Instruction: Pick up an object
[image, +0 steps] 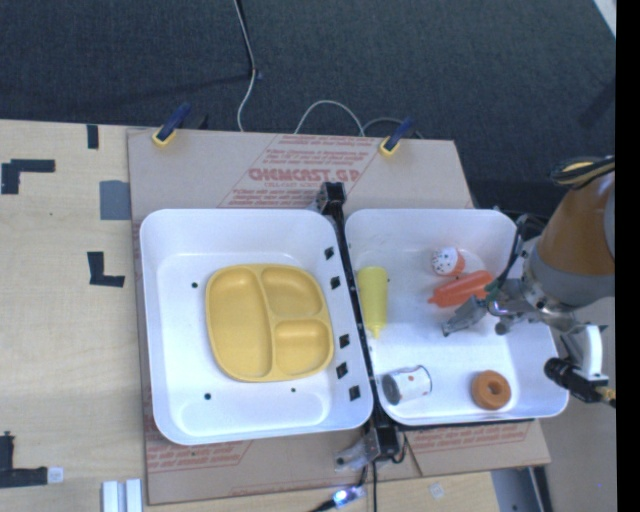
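The gripper (466, 318) reaches in from the right over the right bin (520, 225), its dark fingers low above the bin floor, just below the orange carrot-shaped toy (458, 290); whether they are open or closed I cannot tell, and nothing shows between them. A small white and orange ball (447, 262) lies just beyond the carrot. A brown ring doughnut (491, 390) sits at the near right of this bin, a white and dark cylinder (407, 384) at the near left, and a yellow bottle (373, 299) along the left wall. The left bin (165, 330) holds a yellow divided plate (268, 322).
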